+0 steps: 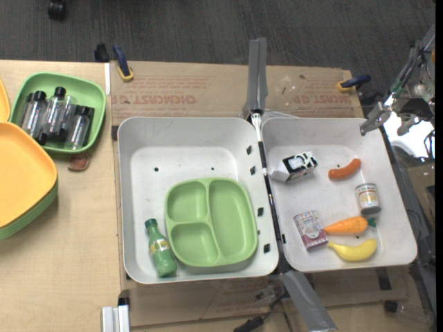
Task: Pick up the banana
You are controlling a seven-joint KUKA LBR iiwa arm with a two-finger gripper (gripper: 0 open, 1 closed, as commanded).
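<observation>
The yellow banana (354, 250) lies in the right bin (325, 144), near its front right corner, curved side toward the front rim. An orange carrot (346, 225) sits just behind it, almost touching. My gripper (371, 122) hangs over the bin's far right corner, well behind the banana and apart from it. Nothing shows between its tips.
The right bin also holds a pink packet (309, 228), a small can (368, 198), an orange sausage (344, 169) and a black-and-white carton (297, 166). A green divided plate (211, 221) and a green bottle (160, 249) lie in the left bin (138, 151). At the left stand a bottle tray (59, 113) and orange plates (21, 178).
</observation>
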